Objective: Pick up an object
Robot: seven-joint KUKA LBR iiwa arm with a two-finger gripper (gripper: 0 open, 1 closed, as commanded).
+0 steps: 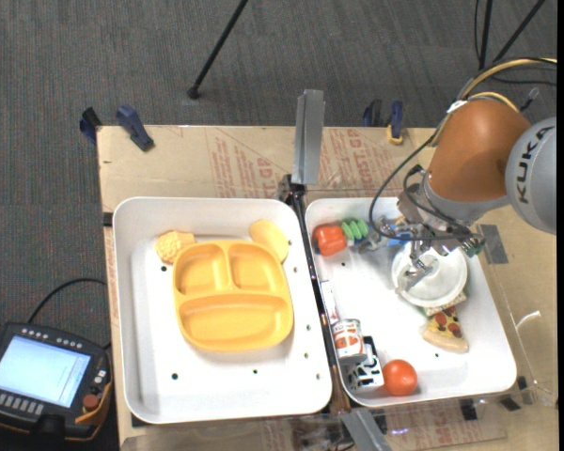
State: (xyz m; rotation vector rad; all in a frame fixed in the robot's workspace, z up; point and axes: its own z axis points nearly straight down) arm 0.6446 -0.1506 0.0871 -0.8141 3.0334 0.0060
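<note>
My gripper (420, 267) reaches down into the right bin (493, 365), over a white round bowl-like object (432, 280) at the bin's right middle. Whether anything sits between the fingers is hidden by the wrist. Just below the bowl lies a pizza slice toy (446, 331). A red tomato (400, 377) sits at the bin's front, beside a black-and-white box (365, 372) and a small can (347, 336). At the bin's back left are a red-orange pepper (330, 240) and a green ribbed toy (356, 229).
The left bin (141, 365) holds a yellow divided plate (233, 294), a yellow round toy (173, 245) and a pale yellow piece (270, 238). A metal post (309, 144) stands behind the divider between the bins. A teach pendant (39, 376) lies at the lower left.
</note>
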